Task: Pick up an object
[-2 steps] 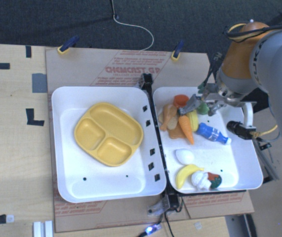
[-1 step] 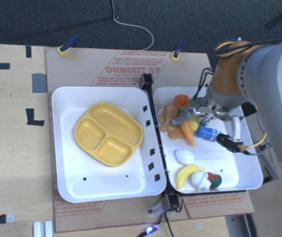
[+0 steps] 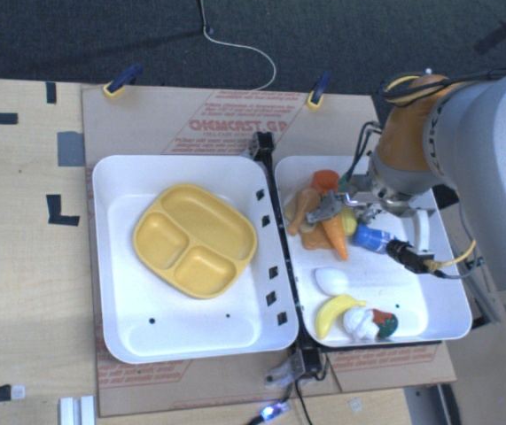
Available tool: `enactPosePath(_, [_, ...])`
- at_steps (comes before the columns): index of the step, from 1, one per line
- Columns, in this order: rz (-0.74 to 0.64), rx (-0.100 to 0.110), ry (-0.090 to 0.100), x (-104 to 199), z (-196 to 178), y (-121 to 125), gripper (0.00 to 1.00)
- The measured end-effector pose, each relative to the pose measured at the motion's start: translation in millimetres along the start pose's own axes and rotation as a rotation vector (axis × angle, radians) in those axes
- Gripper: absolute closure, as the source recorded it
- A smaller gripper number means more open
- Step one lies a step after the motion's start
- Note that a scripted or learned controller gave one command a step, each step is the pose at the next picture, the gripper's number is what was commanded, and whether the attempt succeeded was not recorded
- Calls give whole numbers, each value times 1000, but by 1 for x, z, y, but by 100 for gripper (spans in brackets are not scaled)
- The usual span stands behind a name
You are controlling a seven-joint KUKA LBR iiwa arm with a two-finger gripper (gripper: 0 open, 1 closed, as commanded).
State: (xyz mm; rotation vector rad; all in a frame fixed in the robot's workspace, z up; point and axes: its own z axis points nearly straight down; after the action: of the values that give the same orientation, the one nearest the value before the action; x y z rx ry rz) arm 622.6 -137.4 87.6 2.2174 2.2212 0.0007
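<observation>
My gripper (image 3: 330, 209) reaches in from the right and hangs low over the back of the right bin (image 3: 447, 312). Right under it lie an orange carrot (image 3: 335, 235), a tan bread-like piece (image 3: 301, 207) and a red-orange tomato (image 3: 325, 181). The gripper's grey tip overlaps the carrot's top end; whether it touches is unclear. A blue object (image 3: 372, 238) with a small yellow piece (image 3: 349, 224) lies just right of the carrot. Nearer the front sit a white egg (image 3: 330, 280), a yellow banana (image 3: 334, 312) and a white, red and green toy (image 3: 369, 323).
The left bin (image 3: 120, 264) holds a yellow divided plate (image 3: 194, 239). A black divider (image 3: 277, 237) runs between the bins. The grey arm with its orange band (image 3: 412, 135) covers the right bin's back right corner. Cables (image 3: 430, 264) trail over the right rim.
</observation>
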Motion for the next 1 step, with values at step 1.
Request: enactPosePath(1, [-1,-4,2,2,-11,1,100])
